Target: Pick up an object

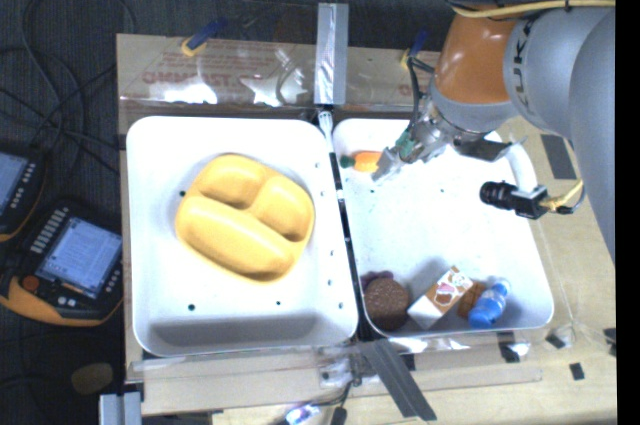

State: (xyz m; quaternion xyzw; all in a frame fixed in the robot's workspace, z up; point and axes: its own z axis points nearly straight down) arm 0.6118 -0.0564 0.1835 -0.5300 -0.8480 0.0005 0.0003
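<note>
Pincer point(385, 167) reaching into right bin point(520, 243) upper left, grip state unclear, partly hiding one orange item point(364, 158), four objects lying below, one yellow loaf point(244, 215) sitting left.

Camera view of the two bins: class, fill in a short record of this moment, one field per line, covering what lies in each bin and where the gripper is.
left bin: one large yellow bread-shaped object
right bin: brown round object, small printed carton and blue bottle along the near edge; small orange object in the far left corner
gripper: low in the right bin, beside the small orange object
held: nothing seen between the fingers
</note>
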